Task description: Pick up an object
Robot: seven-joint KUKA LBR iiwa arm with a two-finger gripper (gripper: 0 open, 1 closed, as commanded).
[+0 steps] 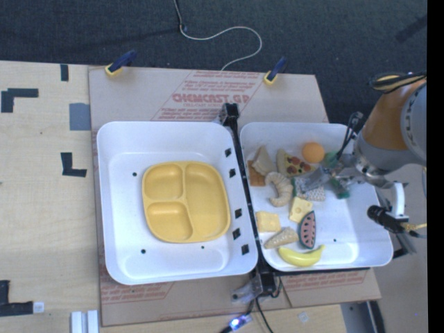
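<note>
Early in the pick, by the look of it: nothing lifted. Pincer (326, 175) low in the right bin (347, 252); grip state impossible to tell. Orange ball (313, 151) just above-left, cheese wedge (300, 208) below-left, banana (300, 256) farther below.

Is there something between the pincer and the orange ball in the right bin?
Nothing visible stands between them. The pincer is low in the right bin, just below and to the right of the orange ball, with bare white floor between. The croissant and cheese wedge lie on its left, away from that path.
</note>
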